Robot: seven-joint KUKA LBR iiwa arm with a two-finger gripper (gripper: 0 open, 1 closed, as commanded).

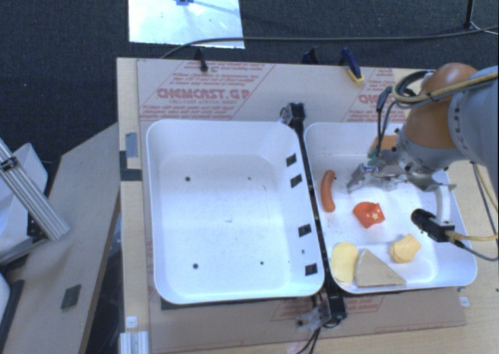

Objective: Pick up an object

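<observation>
The right bin (460,270) holds several food-shaped items. A red-orange sausage (328,190) lies near its left wall and a red chunk (369,214) sits in the middle. Along the front are a pale yellow round piece (344,260), a tan wedge (379,270) and a yellow ridged piece (405,249). An orange item (384,143) peeks out at the back, partly hidden by the arm. My gripper (377,176) hangs low over the bin's middle, just behind the red chunk and right of the sausage. I see nothing held in it.
The left bin (160,212) stands beside the right one, with black clips (300,181) along the shared wall. The grey arm (460,122) with its cables covers the right bin's back right part. A blue clamp (352,64) sits at the bench's rear edge.
</observation>
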